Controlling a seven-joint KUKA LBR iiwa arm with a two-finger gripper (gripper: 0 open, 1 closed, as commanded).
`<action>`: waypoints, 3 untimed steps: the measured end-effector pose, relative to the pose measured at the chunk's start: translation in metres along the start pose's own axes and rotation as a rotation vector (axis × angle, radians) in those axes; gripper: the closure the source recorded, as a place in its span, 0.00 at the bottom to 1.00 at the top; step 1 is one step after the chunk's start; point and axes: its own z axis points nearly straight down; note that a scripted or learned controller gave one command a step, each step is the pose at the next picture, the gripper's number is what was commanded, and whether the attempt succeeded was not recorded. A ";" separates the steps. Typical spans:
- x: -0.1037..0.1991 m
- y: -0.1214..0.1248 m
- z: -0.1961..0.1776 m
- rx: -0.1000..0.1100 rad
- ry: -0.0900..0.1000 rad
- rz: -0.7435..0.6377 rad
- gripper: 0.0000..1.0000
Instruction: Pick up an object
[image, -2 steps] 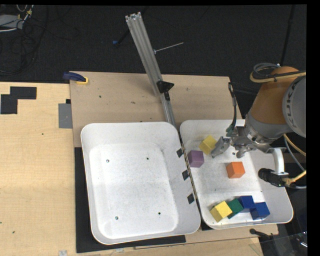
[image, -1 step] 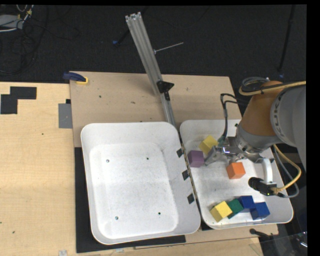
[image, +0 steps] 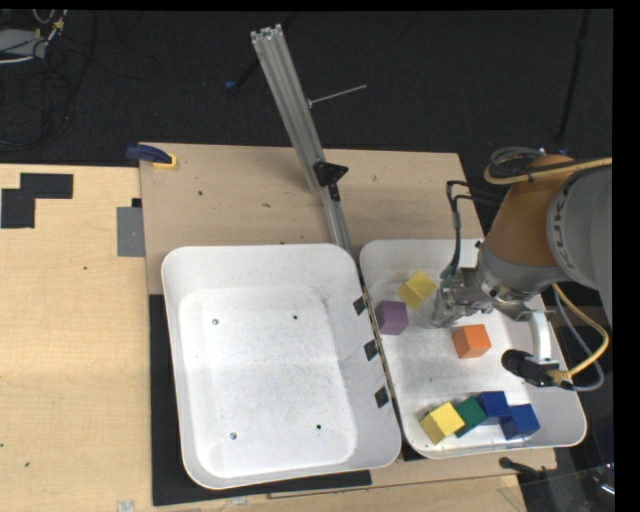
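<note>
The right bin (image: 420, 375) holds several blocks. A yellow block (image: 417, 289) and a purple block (image: 392, 317) lie near its upper left. An orange block (image: 471, 340) sits mid-bin. At the front lie a yellow block (image: 441, 421), a green block (image: 470, 413) and two blue blocks (image: 507, 414). My gripper (image: 455, 308) hangs low over the bin, just above and left of the orange block and right of the yellow one. I see nothing between its fingers.
The left bin (image: 200, 270) lies beside the right one, joined by black clips (image: 367, 330). A slanted aluminium rail (image: 300, 130) rises behind the bins. Cables (image: 575, 350) loop off the wrist over the right bin's edge.
</note>
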 end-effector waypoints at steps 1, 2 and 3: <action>-0.002 -0.001 -0.042 -0.005 -0.001 0.000 1.00; 0.000 0.005 -0.103 -0.009 -0.002 -0.008 1.00; 0.010 0.006 -0.157 -0.008 -0.002 -0.010 1.00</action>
